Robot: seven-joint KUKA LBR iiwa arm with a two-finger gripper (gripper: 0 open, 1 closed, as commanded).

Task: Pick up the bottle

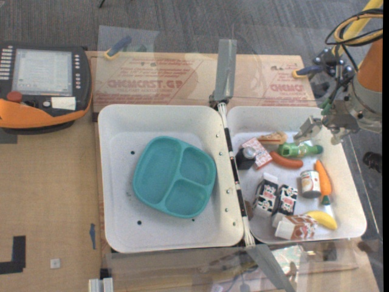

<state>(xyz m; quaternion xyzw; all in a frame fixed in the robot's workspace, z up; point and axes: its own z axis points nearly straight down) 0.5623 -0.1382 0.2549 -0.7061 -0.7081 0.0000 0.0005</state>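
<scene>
End effector (321, 128) hangs at upper right of the frame, over the right white shallow bin (355, 190); can't tell if it's apart or together. Green plastic bottle (299, 149) lies on its side just below it, not gripped, so the pick isn't done. Same bin: orange carrot (324, 178), yellow banana (321, 219), small can (309, 183), cartons. Left white bin (115, 181) holds a teal divided plate (175, 176).

Green bottle (299, 149) on side (cap end unclear), right bin, upper part
</scene>
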